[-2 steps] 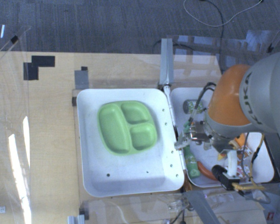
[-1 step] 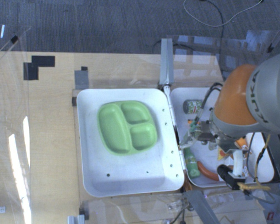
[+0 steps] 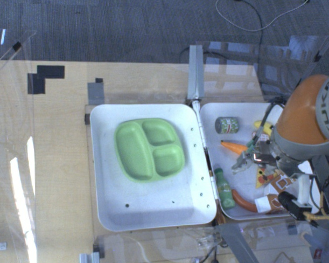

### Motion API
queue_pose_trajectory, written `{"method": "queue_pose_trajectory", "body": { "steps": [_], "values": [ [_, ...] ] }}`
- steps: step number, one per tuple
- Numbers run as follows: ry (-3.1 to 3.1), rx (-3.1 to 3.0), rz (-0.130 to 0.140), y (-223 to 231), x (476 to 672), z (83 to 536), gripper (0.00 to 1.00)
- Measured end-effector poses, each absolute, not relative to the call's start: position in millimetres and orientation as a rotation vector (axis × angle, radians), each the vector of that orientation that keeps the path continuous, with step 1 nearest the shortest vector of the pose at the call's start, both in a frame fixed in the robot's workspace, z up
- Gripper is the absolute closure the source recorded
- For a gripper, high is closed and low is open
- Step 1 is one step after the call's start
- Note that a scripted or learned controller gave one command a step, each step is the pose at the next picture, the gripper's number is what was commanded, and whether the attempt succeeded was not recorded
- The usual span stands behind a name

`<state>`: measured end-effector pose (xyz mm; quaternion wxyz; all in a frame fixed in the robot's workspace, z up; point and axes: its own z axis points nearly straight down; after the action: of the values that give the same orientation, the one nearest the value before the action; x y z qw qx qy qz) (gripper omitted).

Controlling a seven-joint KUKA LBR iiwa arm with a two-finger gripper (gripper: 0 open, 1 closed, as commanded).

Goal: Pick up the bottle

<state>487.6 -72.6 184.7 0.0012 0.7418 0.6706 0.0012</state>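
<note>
Two shallow white plastic bins sit side by side on the light wooden tabletop (image 3: pixel 58 175). The left bin (image 3: pixel 110 211) holds a light green three-compartment plastic tray (image 3: pixel 149 149), lying flat, roughly centred, slightly toward the far side.

The right bin (image 3: pixel 210 118) holds the clutter. The small green plastic bottle (image 3: pixel 222 188) lies on its side at the bin's near-left corner, against the left wall, cap end pointing far. Just right of it, a curved orange-brown sausage-shaped toy (image 3: pixel 245 201) runs along the near wall, touching or almost touching the bottle's base. An orange carrot-shaped toy (image 3: pixel 233 147) lies mid-bin, pointed end left. A small green-labelled metal can (image 3: pixel 227 125) lies on its side at the far part of the bin. A yellow object (image 3: pixel 264 127) is partly hidden behind the arm, shape unclear.

The grey arm with its orange band (image 3: pixel 303 112) comes in from the right over the right bin. The hand (image 3: pixel 247 156) hangs over the bin's middle, just near-right of the carrot toy, well apart from the bottle. Metal fingers (image 3: pixel 242 162) look spread a little, narrow gap, nothing visible between them; contact with the carrot cannot be told. Printed cards or packets (image 3: pixel 271 178) lie under the wrist, detail too small.
</note>
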Motion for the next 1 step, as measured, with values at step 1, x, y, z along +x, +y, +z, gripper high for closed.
{"method": "queue_pose_trajectory", "body": {
  "steps": [1],
  "values": [
    [2.036,2.389,0.005,-49.8,507.3,231.2,0.00]
  ]
}}
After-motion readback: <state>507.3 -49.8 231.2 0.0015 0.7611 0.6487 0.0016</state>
